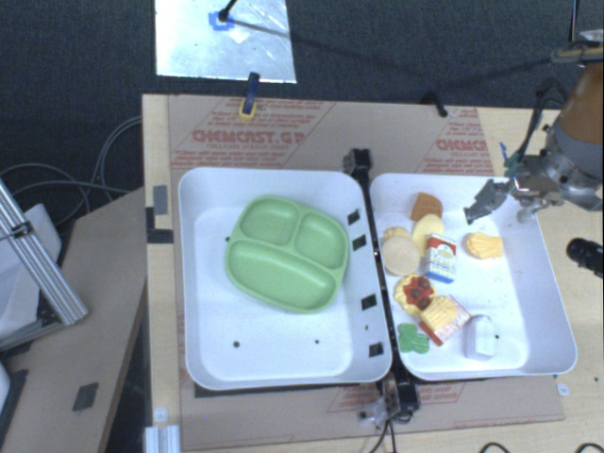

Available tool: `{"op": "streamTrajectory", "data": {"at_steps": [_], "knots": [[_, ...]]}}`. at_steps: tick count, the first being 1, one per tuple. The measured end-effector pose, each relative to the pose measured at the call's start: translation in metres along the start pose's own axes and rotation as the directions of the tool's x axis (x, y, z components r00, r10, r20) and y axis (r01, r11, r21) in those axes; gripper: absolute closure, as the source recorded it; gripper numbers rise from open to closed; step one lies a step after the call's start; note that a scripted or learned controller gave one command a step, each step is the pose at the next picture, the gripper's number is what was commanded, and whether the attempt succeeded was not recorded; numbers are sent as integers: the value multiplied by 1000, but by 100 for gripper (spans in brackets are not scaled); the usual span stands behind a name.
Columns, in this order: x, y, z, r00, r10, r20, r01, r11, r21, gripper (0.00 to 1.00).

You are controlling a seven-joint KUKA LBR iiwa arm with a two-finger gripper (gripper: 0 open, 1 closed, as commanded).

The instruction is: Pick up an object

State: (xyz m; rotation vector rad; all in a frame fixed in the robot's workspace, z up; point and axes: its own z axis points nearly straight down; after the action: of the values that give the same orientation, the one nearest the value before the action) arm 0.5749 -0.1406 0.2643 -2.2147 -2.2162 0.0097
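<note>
Objects to pick: a cluster of toy food lies in the right bin (543, 281), toward its left wall — a brown piece (427, 205) nearest the far edge, a pale round piece (400, 252), a small red-and-white carton (440, 258), a red-and-yellow item (416, 293), a wrapped block (445, 317), a green bit (411, 339) near the front edge.
Apart from the cluster: a yellow ridged piece (484, 245) sits alone toward the bin's middle; a whitish cup-like thing (480, 337) rests by the front edge.
Gripper (479, 207): hangs over the far right part of the right bin, just beyond the yellow ridged piece, pointing down and leftward.
Jaws: whether they stand apart or closed I cannot tell — nothing is seen between them.
Progress: nothing is lifted; every object rests on the bin floor. The descent, the close and the lift all seem left to do.
Likely target: a guess only — the yellow ridged piece, being nearest.
Left bin (203, 281): holds a green divided plate (287, 253), untouched.
Counter (283, 135): brown board under both bins.
</note>
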Motion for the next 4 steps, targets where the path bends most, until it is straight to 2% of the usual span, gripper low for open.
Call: {"op": "streamTrajectory", "data": {"at_steps": [1,3,4], "knots": [[0,2,-7,1000,-2,2,3,1000,-12,0],[1,2,117,1000,-1,0,1,1000,-7,0],[-8,4,171,1000,0,0,0,1000,-12,0]]}}
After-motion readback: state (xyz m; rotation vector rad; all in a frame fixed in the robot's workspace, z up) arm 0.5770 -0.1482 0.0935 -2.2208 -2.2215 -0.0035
